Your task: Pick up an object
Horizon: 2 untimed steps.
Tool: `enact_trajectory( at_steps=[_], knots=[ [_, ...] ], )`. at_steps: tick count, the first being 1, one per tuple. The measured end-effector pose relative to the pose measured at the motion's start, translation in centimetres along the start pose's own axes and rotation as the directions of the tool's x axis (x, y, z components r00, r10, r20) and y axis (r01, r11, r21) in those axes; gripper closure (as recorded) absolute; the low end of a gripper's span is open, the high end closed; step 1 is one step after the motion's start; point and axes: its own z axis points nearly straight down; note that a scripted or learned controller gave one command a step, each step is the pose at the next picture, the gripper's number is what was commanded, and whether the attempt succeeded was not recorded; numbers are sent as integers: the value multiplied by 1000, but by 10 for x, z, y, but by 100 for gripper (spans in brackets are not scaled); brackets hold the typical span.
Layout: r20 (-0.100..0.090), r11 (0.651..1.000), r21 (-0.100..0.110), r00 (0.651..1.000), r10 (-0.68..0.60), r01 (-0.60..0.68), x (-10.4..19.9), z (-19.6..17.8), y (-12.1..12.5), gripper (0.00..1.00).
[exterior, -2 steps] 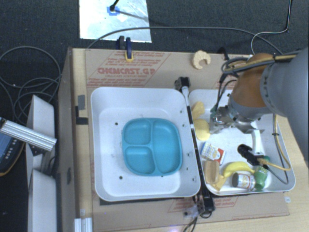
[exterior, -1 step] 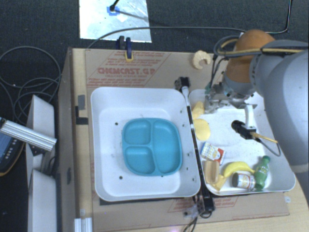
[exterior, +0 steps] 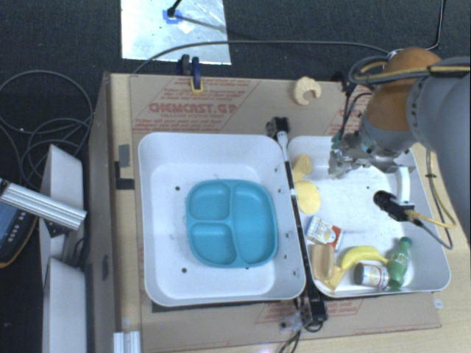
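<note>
While the hand [exterior: 341, 162] hovers, banana [exterior: 358, 256] lies apart

Grey rounded arm housing [exterior: 440, 105], glossy orange band [exterior: 401, 76] above the wrist, dark cables looped beside the band, thin yellow cable along the arm's edge, small metallic gripper [exterior: 344, 160], detail possibly blurred
</note>
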Motion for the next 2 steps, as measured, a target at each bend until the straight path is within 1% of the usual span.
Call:
enact_trajectory(
  at_steps=[1, 2],
  knots=[
    [-2, 1000, 3, 1000, 1, -1, 17, 31, -40, 100],
    [-1, 1000, 0, 1000, 0, 0, 16, 20, -39, 100]
  ],
)
